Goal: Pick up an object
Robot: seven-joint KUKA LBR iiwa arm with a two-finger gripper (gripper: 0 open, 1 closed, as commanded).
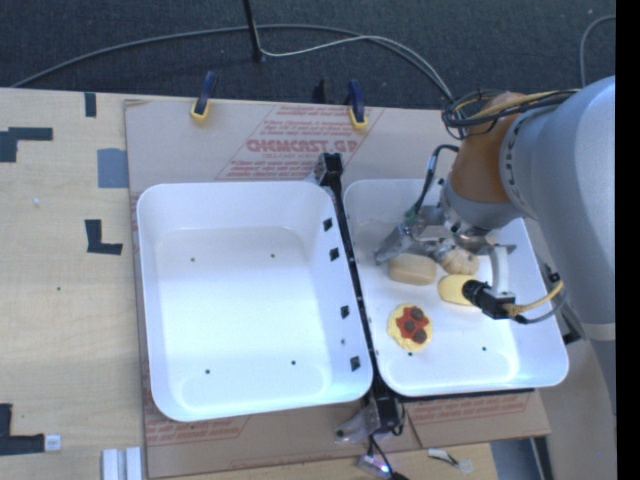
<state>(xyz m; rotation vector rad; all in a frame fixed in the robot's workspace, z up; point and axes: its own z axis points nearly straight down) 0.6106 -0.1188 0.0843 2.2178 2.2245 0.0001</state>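
nearest, a round yellow tart with red berries [411, 326] lies in the right white bin [520, 368]. beyond it, the gripper [425, 251] hangs over a tan bread-like lump [412, 269]; jaw state unreadable. better to centre over 1 item before closing.

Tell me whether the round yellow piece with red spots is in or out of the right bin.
In: the round yellow piece lies on the right bin's floor.

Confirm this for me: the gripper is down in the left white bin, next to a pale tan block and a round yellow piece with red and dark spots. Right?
Not quite: the camera view shows the gripper down in the right white bin, not the left white bin. The pale tan block and the round yellow piece with red and dark spots lie there beside it, as you said.
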